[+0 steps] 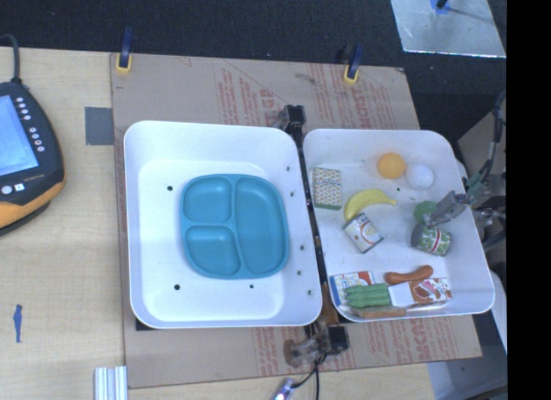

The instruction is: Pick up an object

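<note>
The end effector (pixel 449 205), whose state I cannot tell, sits at the small can (pixel 433 239), probably light, rigid, slippery; grip its sides.

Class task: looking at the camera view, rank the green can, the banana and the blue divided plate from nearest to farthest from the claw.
Measured from the claw, at the right bin's right edge:
1. Green can, just below the claw in the view.
2. Banana, mid right bin, to the claw's left in the view.
3. Blue divided plate, in the left bin.
</note>
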`<state>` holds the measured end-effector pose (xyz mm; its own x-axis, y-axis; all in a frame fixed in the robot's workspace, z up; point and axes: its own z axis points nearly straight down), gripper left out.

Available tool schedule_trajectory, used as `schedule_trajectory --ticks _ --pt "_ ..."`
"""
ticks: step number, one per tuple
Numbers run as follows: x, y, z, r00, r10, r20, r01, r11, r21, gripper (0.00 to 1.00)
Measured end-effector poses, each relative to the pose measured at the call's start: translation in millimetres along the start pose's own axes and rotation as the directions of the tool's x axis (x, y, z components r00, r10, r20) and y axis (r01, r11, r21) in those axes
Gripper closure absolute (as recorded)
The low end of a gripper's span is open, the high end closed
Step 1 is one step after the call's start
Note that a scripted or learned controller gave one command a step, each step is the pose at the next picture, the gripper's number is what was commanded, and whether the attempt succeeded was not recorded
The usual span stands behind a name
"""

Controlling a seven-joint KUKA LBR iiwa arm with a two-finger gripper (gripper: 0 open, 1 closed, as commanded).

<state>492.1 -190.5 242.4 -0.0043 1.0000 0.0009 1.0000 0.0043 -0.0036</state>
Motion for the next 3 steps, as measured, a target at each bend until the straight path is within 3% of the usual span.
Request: schedule_trajectory --ticks 1,2,3 --pt "-17 61 91 1.000 -0.004 0.002 0.004 1.000 0.002 0.00" --pt "37 131 143 1.000 -0.002 0.006 0.002 1.000 -0.019 0.00" --pt "64 165 88 1.000 0.000 0.000 0.000 1.000 -0.002 0.00"
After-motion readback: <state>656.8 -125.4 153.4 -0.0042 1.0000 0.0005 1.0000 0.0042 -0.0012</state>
